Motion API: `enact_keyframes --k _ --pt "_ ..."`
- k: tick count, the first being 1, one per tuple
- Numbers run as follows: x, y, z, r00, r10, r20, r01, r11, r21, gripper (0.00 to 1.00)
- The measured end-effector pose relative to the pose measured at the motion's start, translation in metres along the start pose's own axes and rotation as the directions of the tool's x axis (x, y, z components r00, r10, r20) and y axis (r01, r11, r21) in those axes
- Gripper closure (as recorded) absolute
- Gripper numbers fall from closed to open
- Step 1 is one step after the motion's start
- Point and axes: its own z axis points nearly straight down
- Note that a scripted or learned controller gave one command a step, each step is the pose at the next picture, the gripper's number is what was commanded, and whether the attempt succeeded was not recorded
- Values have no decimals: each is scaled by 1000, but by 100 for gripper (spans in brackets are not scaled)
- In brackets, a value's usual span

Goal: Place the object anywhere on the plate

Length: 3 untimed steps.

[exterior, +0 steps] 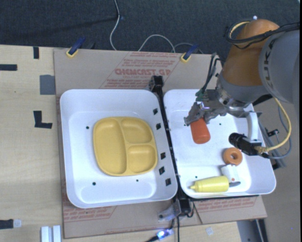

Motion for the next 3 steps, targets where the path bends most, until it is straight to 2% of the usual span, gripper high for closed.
enact_keyframes --k 1,2,3 --pt "56 9 -8 1000 -1 0 1 1000 1 100" --pt "117 25 2 1000 -1 0 1 1000 1 100" --pt "169 26 11 1000 0 1 0 1000 2 100"
